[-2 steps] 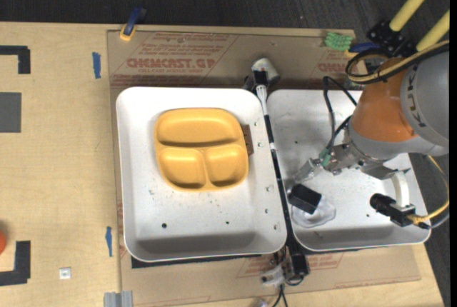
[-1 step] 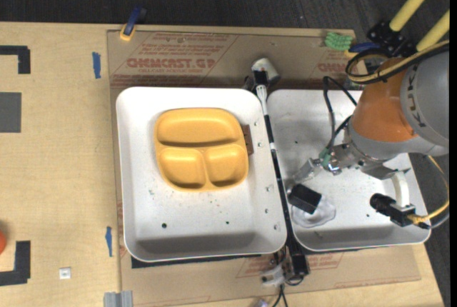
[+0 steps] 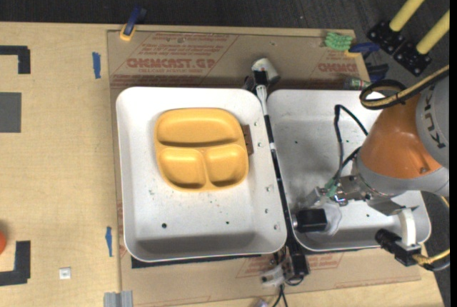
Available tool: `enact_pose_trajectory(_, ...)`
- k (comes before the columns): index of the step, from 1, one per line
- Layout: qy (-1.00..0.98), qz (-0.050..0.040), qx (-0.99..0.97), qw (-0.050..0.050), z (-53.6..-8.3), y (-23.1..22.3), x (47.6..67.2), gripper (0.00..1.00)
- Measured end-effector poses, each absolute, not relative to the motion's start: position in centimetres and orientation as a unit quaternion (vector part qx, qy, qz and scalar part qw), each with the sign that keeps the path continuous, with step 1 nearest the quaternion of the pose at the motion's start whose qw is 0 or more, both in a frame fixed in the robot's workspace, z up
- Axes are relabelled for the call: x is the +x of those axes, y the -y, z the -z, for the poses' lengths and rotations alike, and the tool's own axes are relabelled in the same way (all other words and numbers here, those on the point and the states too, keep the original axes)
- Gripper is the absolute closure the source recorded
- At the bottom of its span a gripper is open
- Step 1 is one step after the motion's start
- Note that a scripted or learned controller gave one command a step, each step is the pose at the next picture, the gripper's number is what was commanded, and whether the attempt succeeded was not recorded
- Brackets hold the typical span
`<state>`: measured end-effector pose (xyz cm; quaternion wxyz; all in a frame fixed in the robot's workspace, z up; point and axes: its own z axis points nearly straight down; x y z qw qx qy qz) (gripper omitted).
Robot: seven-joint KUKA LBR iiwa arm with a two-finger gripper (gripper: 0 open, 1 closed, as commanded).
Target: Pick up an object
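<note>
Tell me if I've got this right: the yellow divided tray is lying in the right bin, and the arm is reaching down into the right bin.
Not quite. The camera view shows the yellow divided tray lying in the left bin, not the right one. The arm is reaching down into the right bin, as you said.

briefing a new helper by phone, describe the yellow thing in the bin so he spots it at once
Two shallow white bins sit side by side; take the bin on the view's left. Near its middle lies a yellow tray, rounded and moulded into three sections, one long and two smaller. Its bright yellow against the white sets it apart.
</note>
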<state>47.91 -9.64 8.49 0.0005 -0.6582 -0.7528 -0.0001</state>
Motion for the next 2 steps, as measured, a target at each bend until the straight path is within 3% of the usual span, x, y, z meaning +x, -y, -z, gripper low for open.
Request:
enact_pose_trajectory(1,0.753,0.0003,-0.658,0.000,-8.5,9.6,47.9,0.00)
enact_pose_trajectory(2,0.674,0.0001,-0.739,-0.001,-13.9,12.2,56.5,0.00)
